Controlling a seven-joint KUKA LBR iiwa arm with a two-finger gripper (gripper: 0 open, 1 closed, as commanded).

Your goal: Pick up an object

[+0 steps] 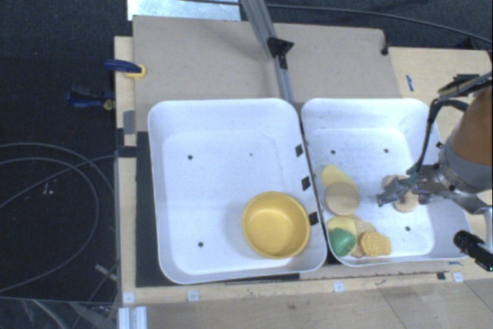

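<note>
On the desk [231, 58] two shallow white bins sit side by side, their inner rims touching. The left bin [192, 127] holds a single yellow bowl [276, 224], upright, near its lower right corner and close to the shared rim. The right bin [362, 119] carries a small cluster along its left wall: a pale yellow cup [339, 190] lying on its side with its tan round end facing the camera, and below it a yellow-and-green rounded piece [341, 236] touching a yellow ridged piece [375, 245] shaped like a corn cob. Farther right in the same bin lies a small tan cookie-like object [404, 201], flat on the bin floor. The claw [394, 193] is low over this tan object, its dark fingers [385, 198] around or on it; whether they are spread or closed on it cannot be told. The grey arm [466, 166] enters from the right.
</note>
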